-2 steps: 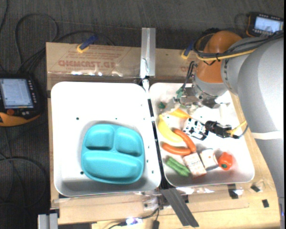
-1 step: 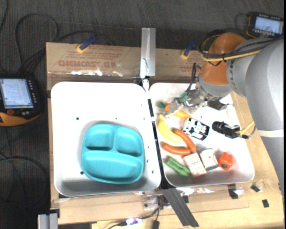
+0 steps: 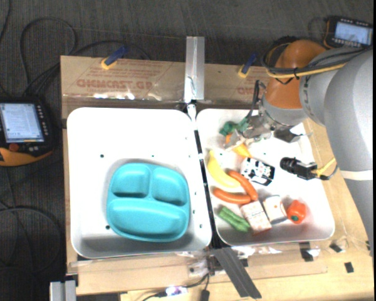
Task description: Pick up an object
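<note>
Small plastic toy foods and blocks lie heaped in the right white bin [image 3: 323, 221], the landmark here. That shallow bin sits on a wooden bench [image 3: 338, 168] over dark grey carpet [image 3: 50, 17], with cables trailing across the floor. To its left, touching edge to edge, stands the left white bin [image 3: 88, 168], which holds a turquoise three-compartment plastic tray [image 3: 149, 200]. Further left of both, on the carpet, lies a black-and-orange control pendant with a lit screen [image 3: 17, 130].

The grey arm with its orange band [image 3: 338, 93] enters over the right bin's far right corner. Its gripper [image 3: 254, 127] hangs low over the bin's far end, just beside a small green toy [image 3: 229, 129]; whether the fingers are apart or together cannot be told.

Nearer the bin's middle lie a yellow toy banana [image 3: 218, 174], an orange toy carrot [image 3: 233, 197], a black-and-white block [image 3: 258, 170], and toward the near wall a green toy pea pod [image 3: 233, 219] and a red toy pepper [image 3: 296, 211].
</note>
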Action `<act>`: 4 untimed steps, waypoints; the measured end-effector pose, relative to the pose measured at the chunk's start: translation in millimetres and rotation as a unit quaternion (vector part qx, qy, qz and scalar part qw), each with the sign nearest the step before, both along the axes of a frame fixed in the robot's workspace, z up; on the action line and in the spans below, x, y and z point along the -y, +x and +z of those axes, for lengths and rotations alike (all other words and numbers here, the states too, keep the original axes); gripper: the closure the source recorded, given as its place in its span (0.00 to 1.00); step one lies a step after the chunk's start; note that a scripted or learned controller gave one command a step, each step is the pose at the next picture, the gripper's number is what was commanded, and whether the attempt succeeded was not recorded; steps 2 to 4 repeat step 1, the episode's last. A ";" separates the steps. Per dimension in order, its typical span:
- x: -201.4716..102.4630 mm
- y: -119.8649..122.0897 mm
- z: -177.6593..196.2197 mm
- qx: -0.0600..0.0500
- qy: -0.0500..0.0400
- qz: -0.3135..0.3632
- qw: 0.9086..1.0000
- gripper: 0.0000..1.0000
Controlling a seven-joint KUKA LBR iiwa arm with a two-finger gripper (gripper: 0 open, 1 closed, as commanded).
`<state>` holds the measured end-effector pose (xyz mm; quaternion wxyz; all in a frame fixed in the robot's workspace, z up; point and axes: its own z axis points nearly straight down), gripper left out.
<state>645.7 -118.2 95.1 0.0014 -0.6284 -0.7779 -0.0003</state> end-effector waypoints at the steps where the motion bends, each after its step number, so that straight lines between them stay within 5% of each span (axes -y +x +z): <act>1: -58.1 -10.6 112.0 -0.001 -0.002 -0.055 0.998 1.00; 4: -58.1 -10.6 112.0 -0.001 -0.002 -0.055 0.998 1.00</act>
